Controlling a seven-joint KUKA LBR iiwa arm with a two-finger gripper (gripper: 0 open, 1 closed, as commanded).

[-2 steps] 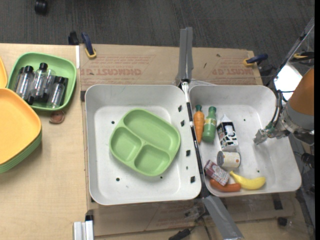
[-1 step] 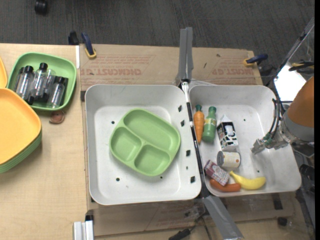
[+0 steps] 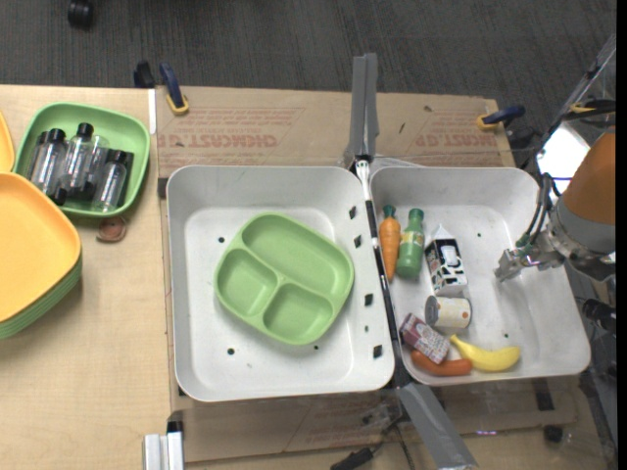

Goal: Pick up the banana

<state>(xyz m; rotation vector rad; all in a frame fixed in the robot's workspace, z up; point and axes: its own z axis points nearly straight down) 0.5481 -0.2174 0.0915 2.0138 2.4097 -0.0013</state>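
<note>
At the far left of the bench, a stack of orange plates [image 3: 29, 253] runs off the edge of the camera view. Just behind it sits a green square dish [image 3: 127, 135] holding several small clear bottles with black caps [image 3: 78, 164], lying side by side. The bench top here is pale wood [image 3: 88, 380]; further right it is covered by a sheet of brown cardboard [image 3: 265, 130] printed with red lettering, held at its back edge by a blue-and-orange clamp [image 3: 171, 88] on the left and another clamp [image 3: 500, 117] on the right. Beyond the bench the floor is dark grey carpet [image 3: 294, 18], with a chair castor [image 3: 80, 10] at the upper left.

The left white bin [image 3: 186, 292] holds a green divided plate [image 3: 284, 277] with three compartments, lying flat near the middle. A grey metal bar [image 3: 364, 106] runs back from the seam between the bins.

The right white bin [image 3: 490, 199] holds a cluster along its left and front sides: an orange carrot [image 3: 390, 243] beside a green bottle [image 3: 411, 243], a black-and-white carton [image 3: 448, 265], a pale cup on its side [image 3: 450, 311], a small pink packet [image 3: 423, 338] and a red-orange piece [image 3: 441, 364]. The banana [image 3: 487, 356] lies on the bin floor near the front wall, touching the red-orange piece, just in front of the cup.

The gripper [image 3: 516, 262] hangs over the right part of this bin, well apart from the banana; I cannot tell how it is set.
</note>
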